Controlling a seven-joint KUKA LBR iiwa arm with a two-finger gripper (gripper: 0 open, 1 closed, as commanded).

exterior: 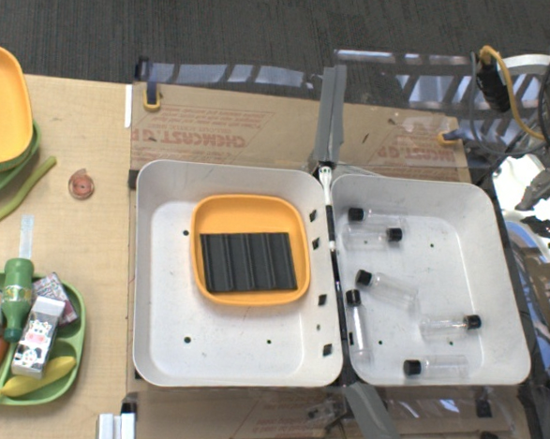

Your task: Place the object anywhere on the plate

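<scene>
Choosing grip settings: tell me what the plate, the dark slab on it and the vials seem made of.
Plate: likely plastic, orange, smooth with a soft sheen and rounded moulded rim. Slab: dark grey, matte, ribbed into strips; perhaps rubber or foam, the look leaves it open. Vials: clear plastic or glass, see-through against the right bin, with black caps.

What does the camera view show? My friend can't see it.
A dark ridged block lies on an orange plate in the left white bin. The right bin holds several clear tubes with black caps.
</scene>
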